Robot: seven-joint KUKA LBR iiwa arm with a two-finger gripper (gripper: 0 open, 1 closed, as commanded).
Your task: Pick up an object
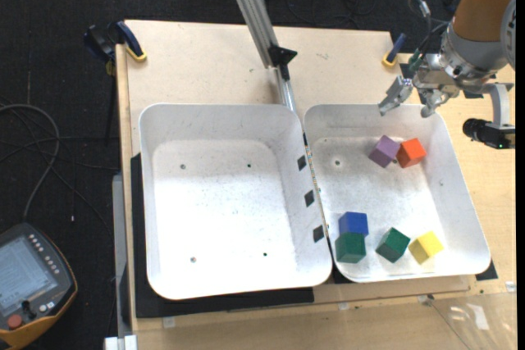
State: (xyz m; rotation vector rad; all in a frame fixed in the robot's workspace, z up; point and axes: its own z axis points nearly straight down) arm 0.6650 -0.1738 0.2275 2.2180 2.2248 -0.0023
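Gripper (413,101) fingers are standing spread apart with nothing between them, hovering above the far rim of the right bin (459,176), near its upper right corner. The arm (484,4) is reaching in from the right, its orange band sitting above the wrist.

Candidate objects are all lying in the right bin. A purple block (383,151) and an orange block (411,152) are resting just below the gripper, touching or nearly touching each other. Along the near edge, a blue block (353,222) is sitting directly against a dark green block (350,247); a second green block (393,244) and a yellow block (426,247) are lying beside them, close together.

Risks, as a judgement:
- The purple and orange blocks are sitting so close that a descending finger is likely to land on top of one block or push both aside rather than straddle either.
- Both blocks are lying tilted relative to the bin walls, so fingers that are not aligned to a block's faces may squeeze it on its corners and twist it out.
- The sloped far wall of the bin is running close behind this pair and may foul the rear finger.

The left bin (164,176) is adjoining the right one along a shared rim. A metal pole (250,0) is slanting across the bench (205,61) behind the bins, well apart from the gripper.
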